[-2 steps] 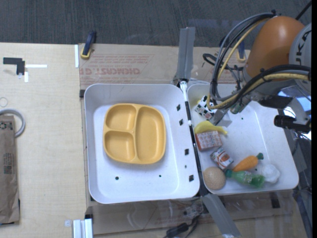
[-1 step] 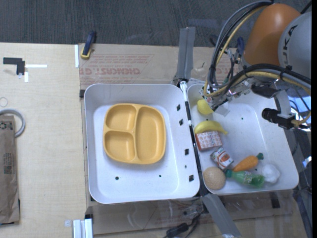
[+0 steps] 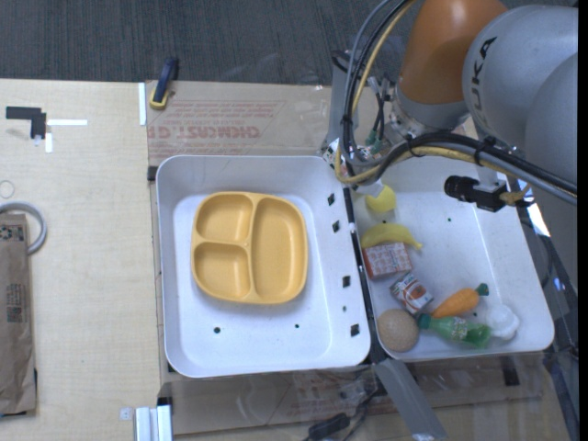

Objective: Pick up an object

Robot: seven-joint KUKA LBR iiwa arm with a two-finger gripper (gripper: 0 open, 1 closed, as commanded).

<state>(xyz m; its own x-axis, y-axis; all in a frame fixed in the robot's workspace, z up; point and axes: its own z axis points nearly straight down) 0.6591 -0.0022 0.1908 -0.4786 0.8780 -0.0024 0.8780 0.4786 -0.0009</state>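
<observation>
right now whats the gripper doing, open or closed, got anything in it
Gripper: at the far left corner of the right bin, just above the yellow lemon; open or closed cannot be told, and no object is seen between its fingers.

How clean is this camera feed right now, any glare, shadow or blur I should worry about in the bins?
Camera view: even, soft lighting; a mild sheen on the yellow three-compartment plastic plate. The white right-hand bin is bright, so the pale white item at its right end washes out. The grey arm with the orange band looms large and soft-edged, and the cables hide the gripper area. The small toys are slightly blurred.
</observation>
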